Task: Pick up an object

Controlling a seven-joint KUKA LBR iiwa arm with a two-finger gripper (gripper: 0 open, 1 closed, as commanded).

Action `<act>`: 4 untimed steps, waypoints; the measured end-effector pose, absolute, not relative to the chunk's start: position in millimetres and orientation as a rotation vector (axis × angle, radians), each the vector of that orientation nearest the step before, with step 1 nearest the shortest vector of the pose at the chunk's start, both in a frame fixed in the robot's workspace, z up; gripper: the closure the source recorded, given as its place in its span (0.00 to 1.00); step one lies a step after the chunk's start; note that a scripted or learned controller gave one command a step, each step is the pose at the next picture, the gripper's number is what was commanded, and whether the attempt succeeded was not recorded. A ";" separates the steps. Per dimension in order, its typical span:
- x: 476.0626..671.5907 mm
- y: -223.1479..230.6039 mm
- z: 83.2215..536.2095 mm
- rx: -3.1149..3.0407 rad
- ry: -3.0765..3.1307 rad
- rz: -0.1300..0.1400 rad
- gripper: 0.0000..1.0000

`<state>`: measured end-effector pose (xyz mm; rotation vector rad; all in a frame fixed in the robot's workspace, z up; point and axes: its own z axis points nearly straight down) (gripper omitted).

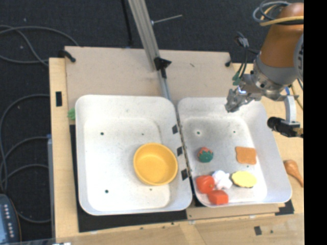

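Note:
My gripper [233, 104] hangs over the far edge of the right bin [219, 126], with nothing visible between its fingers. Nearer in that bin lie a small green and red object [205, 155], an orange flat piece [246, 155], a yellow oval piece [243, 179], a white lump [221, 177] and two red pieces [205, 184] [218, 197]. A yellow bowl [155, 164] sits upright in the left bin [102, 126].
A slanted aluminium post [148, 34] rises from the bench behind the gap between the bins. An orange object [293, 170] lies on the bench right of the right bin. Cables run over the dark floor at left.

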<state>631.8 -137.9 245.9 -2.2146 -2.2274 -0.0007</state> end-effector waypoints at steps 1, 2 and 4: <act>619.0 -83.7 236.9 -2.213 -2.228 0.000 1.00; 610.9 -35.0 233.4 -2.213 -2.228 -0.002 1.00; 584.2 67.3 236.3 -2.212 -2.228 -0.001 1.00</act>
